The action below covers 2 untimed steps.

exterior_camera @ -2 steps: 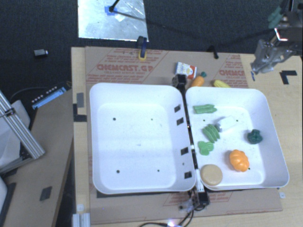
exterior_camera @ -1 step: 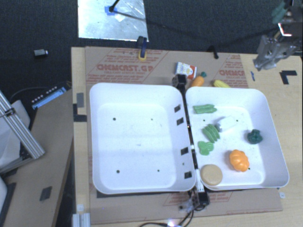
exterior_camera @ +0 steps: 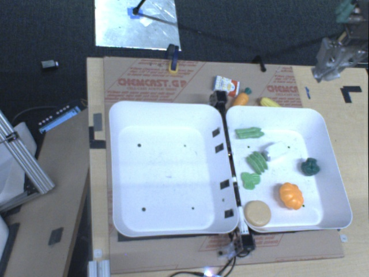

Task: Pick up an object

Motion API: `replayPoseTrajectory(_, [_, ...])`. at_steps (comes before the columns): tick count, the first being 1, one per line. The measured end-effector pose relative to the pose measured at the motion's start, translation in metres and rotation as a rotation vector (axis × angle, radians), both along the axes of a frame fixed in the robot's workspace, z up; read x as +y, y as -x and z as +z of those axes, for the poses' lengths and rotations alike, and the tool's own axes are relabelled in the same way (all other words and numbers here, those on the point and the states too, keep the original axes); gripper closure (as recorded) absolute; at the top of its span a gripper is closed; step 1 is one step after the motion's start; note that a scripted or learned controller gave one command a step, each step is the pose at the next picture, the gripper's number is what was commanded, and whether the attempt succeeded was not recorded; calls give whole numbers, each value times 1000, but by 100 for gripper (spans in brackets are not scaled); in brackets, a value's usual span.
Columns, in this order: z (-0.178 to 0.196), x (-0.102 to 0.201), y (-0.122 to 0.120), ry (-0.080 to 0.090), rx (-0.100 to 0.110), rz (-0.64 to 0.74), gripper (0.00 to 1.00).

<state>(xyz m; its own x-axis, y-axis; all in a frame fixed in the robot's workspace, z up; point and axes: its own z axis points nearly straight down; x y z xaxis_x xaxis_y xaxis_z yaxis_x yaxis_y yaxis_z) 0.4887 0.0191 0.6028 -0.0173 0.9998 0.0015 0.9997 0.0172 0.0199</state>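
1. The grey end effector hangs at the upper right, above the table beyond the right white bin; whether it is open or closed cannot be told.
2. The orange pepper-shaped toy lies in that bin, near the round beige disc.

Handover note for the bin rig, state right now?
Gripper: raised off the bench's far right corner, nothing visibly in it; whether the jaws are open can't be told.
Right bin: green pod, green vegetable, small green piece, white object, dark green piece, orange pepper, tan disc.
Behind the bins: carrot, yellow piece.
Done: no pick. Left: pick one object.
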Motion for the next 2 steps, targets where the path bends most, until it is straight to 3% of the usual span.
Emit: replayPoseTrajectory(2, [23, -1, 0, 0, -6, 2, 100])
